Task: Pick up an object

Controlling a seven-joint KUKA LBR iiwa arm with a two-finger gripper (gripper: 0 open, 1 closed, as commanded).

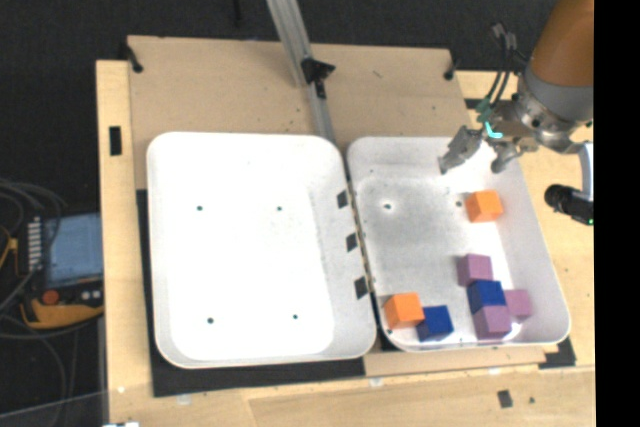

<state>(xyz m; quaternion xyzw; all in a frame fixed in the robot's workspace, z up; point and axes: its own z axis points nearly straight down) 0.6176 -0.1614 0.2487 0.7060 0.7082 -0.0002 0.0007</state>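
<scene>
Dark floor all around; a plywood desk [280, 75] carrying two shallow white bins side by side. Near the front edge, in the right bin [420, 215], a cluster of small blocks: an orange cube [404, 309] touching a blue cube [436, 322] at the bin's front-left corner; toward the front-right corner, a purple block [474, 268], a dark blue block [487, 294], another purple one [492, 320] and a paler purple one [518, 303], packed close together. Further back, alone near the bin's right wall, a second orange cube [485, 205]. Left bin [240, 245] bare white. At the right bin's back-right corner, the pincer [483, 155] poised above the rim, fingers spread apart, nothing between them, well apart from the front cluster and just behind the lone orange cube. Beyond, a grey metal pole [285, 10] slanting up from the desk's back edge.
</scene>
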